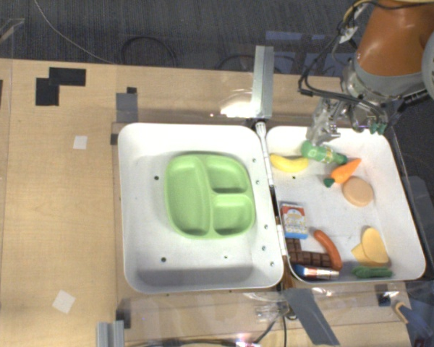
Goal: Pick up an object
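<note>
I'm over the right bin [401, 166], reaching in from the right, orange band up top. My gripper [322, 131] hangs at the bin's far edge, directly above a small green toy [320, 152] that lies on its side on the bin floor. From this angle my gripper's tip looks to be touching the top of the green toy, or just short of it. Whether my gripper is clenched or released, I cannot tell; the wrist and cables crowd that spot.

Just beside the green toy, toward the divider, lies a yellow banana [289, 163]. On the other side an orange carrot [345, 170] sits tilted, its leafy end near the green toy. A round tan disc [358, 191] rests just past the carrot.

Nearer the camera, a small red, white and blue carton [294, 220] lies against the divider side, with a brown chocolate bar [307, 255] below it. A reddish sausage [328, 247] lies slanted next to the bar. A red and dark marker-like stick [318, 271] lies along the near wall. In the near right corner a yellow cheese wedge [371, 247] sits above a green pod [371, 272].

The left bin [134, 215] holds a light green divided plate [208, 195], flat in the middle, well apart from my gripper.
</note>
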Robot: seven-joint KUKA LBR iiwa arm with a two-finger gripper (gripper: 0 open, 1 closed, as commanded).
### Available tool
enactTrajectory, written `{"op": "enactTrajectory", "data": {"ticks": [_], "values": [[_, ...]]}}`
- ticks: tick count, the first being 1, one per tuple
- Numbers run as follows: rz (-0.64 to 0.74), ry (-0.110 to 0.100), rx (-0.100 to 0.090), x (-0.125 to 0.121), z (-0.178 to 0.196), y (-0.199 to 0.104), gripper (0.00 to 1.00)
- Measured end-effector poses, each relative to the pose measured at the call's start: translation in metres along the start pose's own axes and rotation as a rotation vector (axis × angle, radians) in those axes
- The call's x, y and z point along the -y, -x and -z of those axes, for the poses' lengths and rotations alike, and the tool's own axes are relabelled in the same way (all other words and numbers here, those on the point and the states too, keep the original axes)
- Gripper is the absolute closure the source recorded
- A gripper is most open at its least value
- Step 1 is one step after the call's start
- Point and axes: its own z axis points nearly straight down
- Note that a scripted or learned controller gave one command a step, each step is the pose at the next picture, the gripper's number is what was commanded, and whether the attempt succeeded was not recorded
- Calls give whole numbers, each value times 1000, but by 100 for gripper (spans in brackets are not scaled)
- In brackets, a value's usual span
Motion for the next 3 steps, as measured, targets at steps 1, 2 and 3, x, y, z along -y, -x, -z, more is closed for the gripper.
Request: {"op": "enactTrajectory", "data": {"ticks": [1,2,3], "values": [[-153,1,-11,-42,55,11,100],[-151,1,-1,-42,68,13,100],[-151,1,-2,-42,67,13,0]]}}
